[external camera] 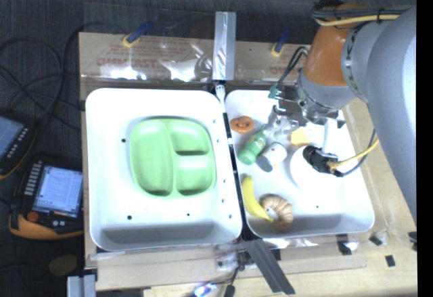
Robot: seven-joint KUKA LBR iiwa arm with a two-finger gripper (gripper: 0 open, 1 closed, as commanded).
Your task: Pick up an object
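Left of the bench: a handheld tablet with lit screen [57,189] lies on the dark floor, cables around it.

Left bin [108,221]: holds a green divided tray [169,155], three compartments, roughly centred, flat on the bin floor.

Right bin [352,211]: contents cluster in its left and middle part.
- Orange round piece [240,124], far-left corner region, close to the wall between the bins.
- Green bottle [254,147], lying down. Long axis runs diagonally, from near-left to far-right. Body green, glossy; it sits just beside a white-and-grey cylinder [269,155] on its right, which lies on a similar diagonal. Cannot tell which end of the bottle is the cap.
- Banana [250,199], yellow, along the left wall, long axis running near to far with a curve toward the near end.
- Brown pastry-like item [279,208], touching the banana's near end, on its right.
- Small pale yellow block [299,135], right of the bottle, under the tool.

Gripper [281,120]: low over the far-middle of the right bin, above the bottle's far-right end. Metal parts blur together; opening width cannot be told, nor whether it touches or holds anything. Arm with its orange band [325,62] comes in from the far right.
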